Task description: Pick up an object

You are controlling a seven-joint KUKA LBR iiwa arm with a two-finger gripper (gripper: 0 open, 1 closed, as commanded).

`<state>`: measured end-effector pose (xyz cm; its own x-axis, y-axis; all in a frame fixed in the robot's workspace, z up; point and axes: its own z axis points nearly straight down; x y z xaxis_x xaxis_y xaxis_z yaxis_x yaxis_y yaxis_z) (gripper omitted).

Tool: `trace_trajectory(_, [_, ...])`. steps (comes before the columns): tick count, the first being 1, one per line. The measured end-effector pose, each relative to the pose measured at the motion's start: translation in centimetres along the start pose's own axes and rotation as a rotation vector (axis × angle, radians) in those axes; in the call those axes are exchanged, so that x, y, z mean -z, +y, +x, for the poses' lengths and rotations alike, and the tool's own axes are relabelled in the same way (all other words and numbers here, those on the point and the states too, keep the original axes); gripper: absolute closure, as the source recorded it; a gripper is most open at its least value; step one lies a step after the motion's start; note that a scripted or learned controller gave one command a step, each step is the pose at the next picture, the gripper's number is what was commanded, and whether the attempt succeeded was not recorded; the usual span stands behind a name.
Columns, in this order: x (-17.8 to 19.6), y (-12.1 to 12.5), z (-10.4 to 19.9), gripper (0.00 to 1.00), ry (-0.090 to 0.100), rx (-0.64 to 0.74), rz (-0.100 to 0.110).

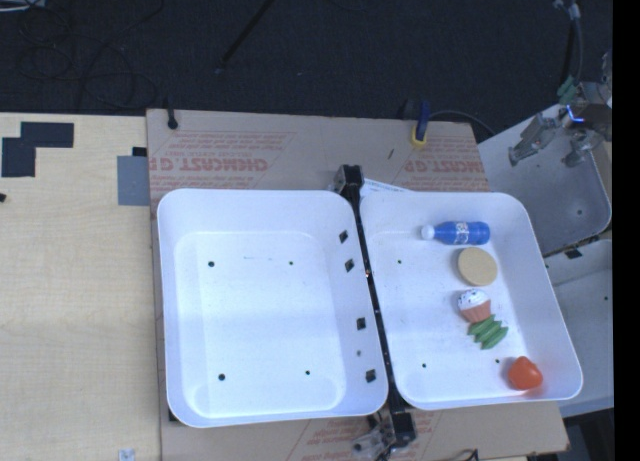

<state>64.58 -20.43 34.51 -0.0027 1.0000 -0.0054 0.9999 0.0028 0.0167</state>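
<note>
Five objects lined along right bin (pixel 540 279) outer edge, blue bottle (pixel 458 233) farthest; arm parked, jaws state unreadable.

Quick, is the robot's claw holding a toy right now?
Claw: up past the right bin, off the toys; open or shut, cannot be told.

Smooth, seemingly plastic white bins (pixel 175 279)
</note>
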Motion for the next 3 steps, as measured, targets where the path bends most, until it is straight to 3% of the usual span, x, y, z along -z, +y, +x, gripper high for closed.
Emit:
trace_trajectory(1, [-10.6, -0.5, -0.8, 0.0, 0.007, -0.004, 0.025])
trace_trajectory(2, [-9.0, -0.3, -0.9, 1.0, 0.005, -0.002, 0.019])
trace_trajectory(3, [-9.8, -8.2, 3.2, 1.0, 0.008, -0.005, 0.023])
